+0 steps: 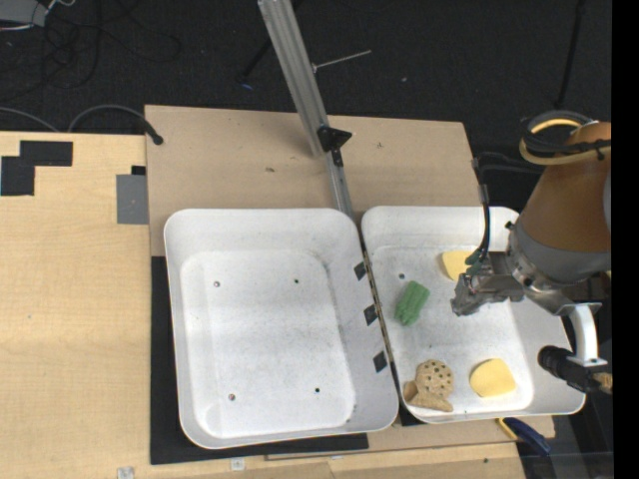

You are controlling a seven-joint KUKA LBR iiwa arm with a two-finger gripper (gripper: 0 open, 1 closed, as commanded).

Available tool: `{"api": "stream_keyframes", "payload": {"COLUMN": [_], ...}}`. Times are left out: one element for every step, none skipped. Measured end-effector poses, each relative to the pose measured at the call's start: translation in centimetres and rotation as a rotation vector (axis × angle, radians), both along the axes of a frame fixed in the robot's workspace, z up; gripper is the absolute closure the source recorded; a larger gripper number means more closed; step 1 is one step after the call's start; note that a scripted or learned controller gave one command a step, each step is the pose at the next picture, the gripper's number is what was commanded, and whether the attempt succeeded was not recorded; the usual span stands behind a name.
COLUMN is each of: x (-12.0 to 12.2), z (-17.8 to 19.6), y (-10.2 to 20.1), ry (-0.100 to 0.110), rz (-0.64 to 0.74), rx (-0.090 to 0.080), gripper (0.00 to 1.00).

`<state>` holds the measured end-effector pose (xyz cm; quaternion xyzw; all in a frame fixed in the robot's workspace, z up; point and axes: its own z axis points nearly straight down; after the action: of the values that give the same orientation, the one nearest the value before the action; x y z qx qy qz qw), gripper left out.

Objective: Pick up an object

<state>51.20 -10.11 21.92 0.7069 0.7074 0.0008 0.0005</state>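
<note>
While the arm leans in over the right bin (394, 230), your gripper (471, 297) hangs low above the bin floor, and whether it is clenched or released cannot be told from this angle; nothing shows as grasped. Take the green block (411, 303) as your landmark: it lies just left of the gripper, tilted, well apart from the bin wall. Beyond the gripper from the block, a pale yellow piece (455, 263) peeks out, partly hidden by the tool. Toward the near rim from the block sit a tan cookie-like item (431, 383) and a yellow round piece (492, 377). You want one clean target, so probably the green block: centre over it, line up across its narrow width, and come straight down before closing. Watch for nudging it sideways.
</note>
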Motion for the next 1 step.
{"api": "stream_keyframes", "payload": {"x": [0.71], "z": [6.08], "y": [-0.27], "ry": [-0.002], "rz": [0.0], "rx": [-0.001], "gripper": [1.0]}}
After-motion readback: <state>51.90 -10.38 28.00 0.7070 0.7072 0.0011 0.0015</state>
